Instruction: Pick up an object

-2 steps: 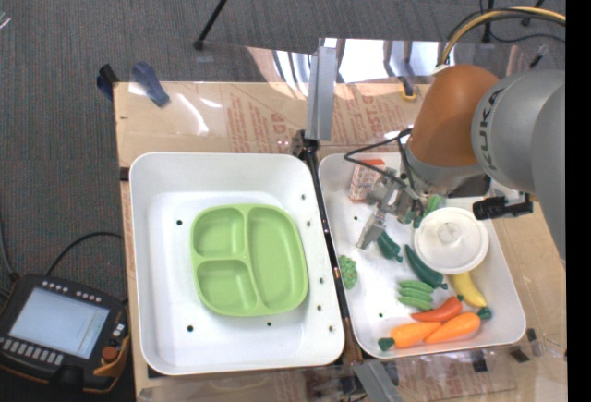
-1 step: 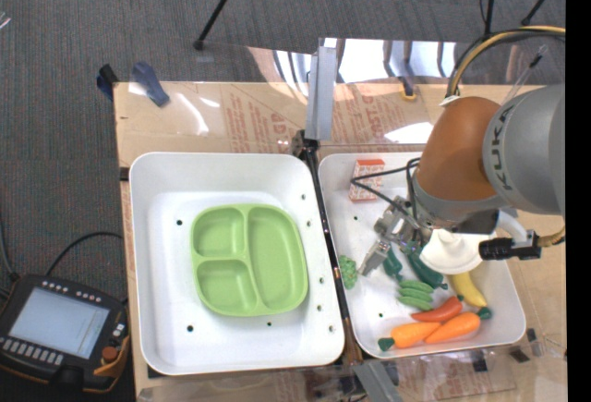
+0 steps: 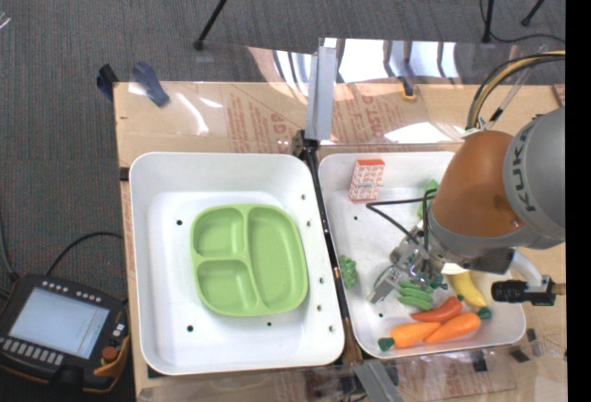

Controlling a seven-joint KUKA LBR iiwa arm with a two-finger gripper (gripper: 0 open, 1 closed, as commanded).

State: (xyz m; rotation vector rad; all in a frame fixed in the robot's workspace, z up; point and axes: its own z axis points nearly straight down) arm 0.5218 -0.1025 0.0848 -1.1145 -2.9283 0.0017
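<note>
Two white bins side by side on the bench: left bin holding a green divided plate at the frame's centre-left, right bin crowded with toys at lower right. Arm reaching down from the right edge, gripper low over the right bin floor, just left of a green pea pod. Fingers spread apart, nothing between them (tips close to the pod, contact impossible to tell). Below, two carrots and a red pepper near the bin's bottom wall; a banana just right. Small orange-and-white box at the bin's upper left. Green piece by the left wall.
</note>
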